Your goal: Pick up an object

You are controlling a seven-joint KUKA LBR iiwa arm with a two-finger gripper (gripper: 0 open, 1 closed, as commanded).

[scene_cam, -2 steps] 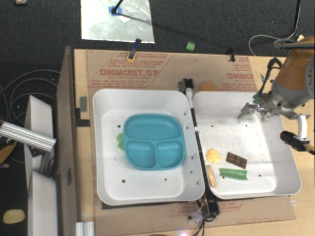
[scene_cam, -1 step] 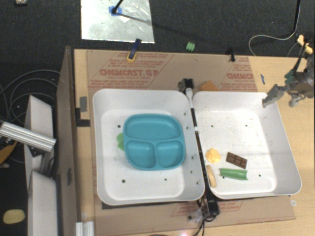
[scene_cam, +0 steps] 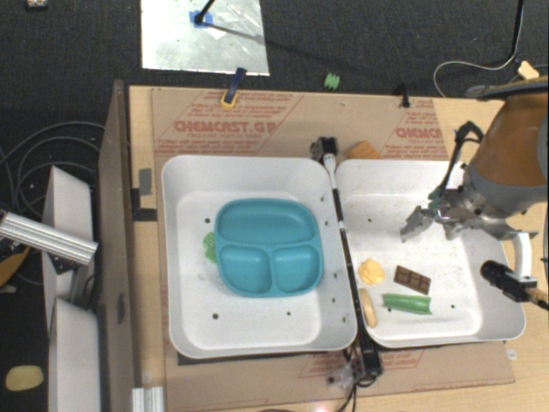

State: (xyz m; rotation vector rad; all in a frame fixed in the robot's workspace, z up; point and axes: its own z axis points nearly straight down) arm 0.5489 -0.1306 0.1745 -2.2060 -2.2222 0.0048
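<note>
Gripper [scene_cam: 426, 219] is over the right bin [scene_cam: 493, 320], fingers spread apart w/ nothing between them, not touching any item afaict. Below it: 1 yellow blob [scene_cam: 371, 272], 1 brown chocolate bar [scene_cam: 412, 279], 1 green pod [scene_cam: 407, 304], 1 tan oblong piece [scene_cam: 369, 308] at the bin's edge. Off to its left, other bin [scene_cam: 184, 230] has 1 blue divided tray [scene_cam: 268, 245] w/ something green [scene_cam: 209, 246] poking out beside it

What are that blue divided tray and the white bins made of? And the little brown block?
The blue divided tray looks like moulded plastic: even colour, rounded edges, matte. The white bins seem thin formed plastic too, with soft corners and a slight sheen. The brown block is probably a plastic toy chocolate bar, though it is too small to be sure.
</note>
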